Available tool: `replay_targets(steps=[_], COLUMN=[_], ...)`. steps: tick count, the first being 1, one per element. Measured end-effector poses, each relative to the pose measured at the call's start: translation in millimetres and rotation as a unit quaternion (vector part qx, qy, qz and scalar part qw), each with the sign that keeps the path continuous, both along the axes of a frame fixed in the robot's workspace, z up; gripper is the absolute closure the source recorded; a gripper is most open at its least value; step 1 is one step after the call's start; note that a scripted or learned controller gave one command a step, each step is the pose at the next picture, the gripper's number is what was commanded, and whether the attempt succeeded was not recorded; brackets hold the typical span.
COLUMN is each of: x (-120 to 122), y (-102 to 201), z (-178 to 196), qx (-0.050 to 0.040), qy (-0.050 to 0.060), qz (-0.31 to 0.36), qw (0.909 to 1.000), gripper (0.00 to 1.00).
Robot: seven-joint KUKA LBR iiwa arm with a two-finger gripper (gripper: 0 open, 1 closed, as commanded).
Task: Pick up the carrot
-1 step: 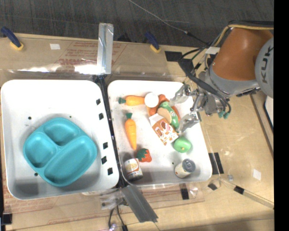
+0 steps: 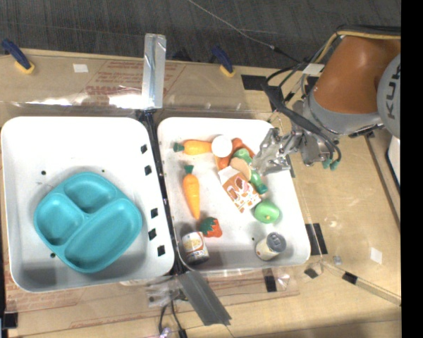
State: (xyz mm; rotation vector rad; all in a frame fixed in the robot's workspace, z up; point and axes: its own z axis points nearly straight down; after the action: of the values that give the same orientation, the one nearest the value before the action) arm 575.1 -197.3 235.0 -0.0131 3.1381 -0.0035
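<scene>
An orange carrot (image 2: 191, 194) with a green top lies lengthwise in the left part of the right bin (image 2: 170, 189), pointing toward the front. A second, shorter carrot-like piece (image 2: 196, 146) lies near the bin's back wall, next to a white ball (image 2: 221, 145). My gripper (image 2: 271, 157) hangs over the bin's right side, above a heap of toy food, well to the right of the long carrot and apart from it. Nothing can be seen held in it.
Beside the gripper lie a printed snack packet (image 2: 240, 190), a green apple (image 2: 266, 212) and a dark green piece (image 2: 258, 183). A strawberry (image 2: 210, 226) and two small cans (image 2: 194, 247) (image 2: 271, 245) sit near the front wall. A teal divided plate (image 2: 88, 220) rests in the left bin.
</scene>
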Motion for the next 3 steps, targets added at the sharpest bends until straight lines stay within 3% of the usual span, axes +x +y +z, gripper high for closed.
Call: replay_targets(steps=[1,2,3], x=[21.6,65.0,73.3], y=[-12.0,-13.3,-10.8], z=[83.3,119.0,95.7], qx=[-0.0001,0.0002,0.0009], qy=[-0.002,-0.001,0.002], qz=[-0.079,-0.036,0.017], qw=[0.9968,0.9994,0.9999], gripper=[1.0,1.0,1.0])
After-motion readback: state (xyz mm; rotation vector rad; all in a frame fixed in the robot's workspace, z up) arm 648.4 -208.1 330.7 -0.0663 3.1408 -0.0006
